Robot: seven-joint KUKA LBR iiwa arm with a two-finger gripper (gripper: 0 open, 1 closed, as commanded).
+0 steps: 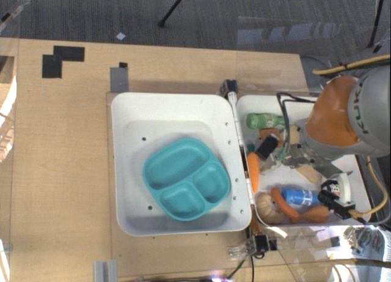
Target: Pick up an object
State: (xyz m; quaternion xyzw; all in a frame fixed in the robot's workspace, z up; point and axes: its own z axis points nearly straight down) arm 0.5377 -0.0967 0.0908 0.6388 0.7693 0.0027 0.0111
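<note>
White bins: we see the arm point(342, 119) over the cluttered right bin point(360, 171), seeking a pick; grip state unclear.

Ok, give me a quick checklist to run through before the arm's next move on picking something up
1. Graspable things in the right white bin: ok, an orange carrot, a green plastic bottle and a blue can lie there.
2. Gripper over the right bin: ok.
3. Object between the fingers: cannot tell, the wrist hides them.
4. Carrot clear of bin wall: not ok, it lies along the left wall.
5. Left white bin: ok, a teal divided plastic plate lies flat.
</note>
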